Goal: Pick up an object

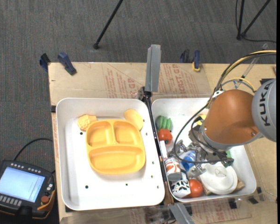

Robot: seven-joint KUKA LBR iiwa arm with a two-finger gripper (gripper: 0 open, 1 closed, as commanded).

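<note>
Dark grey carpet surrounds a cardboard-topped tabletop (pixel 107 76) that carries two shallow white bins side by side. We judge the step in hand to be the descent for a grasp: the hand (pixel 198 155) sits low in the right bin (pixel 249 171), amid a crowd of small toys, beneath the orange band of the arm (pixel 231 118). We cannot tell whether it is spread or pressed together, since the wrist and cabling hide much of it, and we see nothing clearly pinched.

Likeliest candidates lie just beside it. At its 8 o'clock rests a small can (pixel 171 164) with a printed label, hard and cylindrical. At 5 o'clock sits a white bowl-like dish (pixel 219 181), smooth and glossy. A black-and-white patterned piece (pixel 181 187) and a red ball (pixel 195 188) touch each other at 6 o'clock. Green and red plastic vegetables (pixel 164 127) lie at 10 o'clock.

Next, we would need one item isolated between the tips, because the clutter invites a glancing miss.

Outward, the left bin (pixel 67 171) holds a yellow compartment tray (pixel 115 146), matte plastic with rounded corners.
</note>
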